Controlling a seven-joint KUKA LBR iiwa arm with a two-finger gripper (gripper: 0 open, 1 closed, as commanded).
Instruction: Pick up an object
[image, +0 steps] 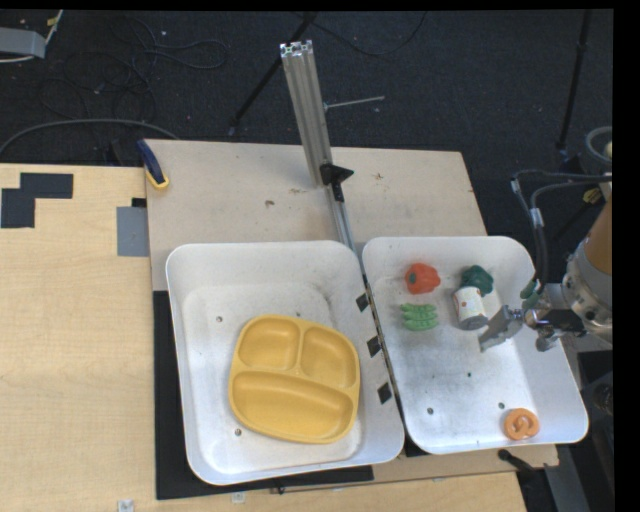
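At right bin's (450, 400) rim, hand (497, 332).

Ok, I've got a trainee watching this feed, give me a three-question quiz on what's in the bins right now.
1. True or false: the yellow divided plate lies in the right bin.
2. Which item sits alone near the right bin's front corner? A) red toy B) orange ring C) green leafy piece
3. What lies closest to the tool?

Key:
1. False: it lies in the left bin.
2. B.
3. The white cylinder, just beside the dark green item.
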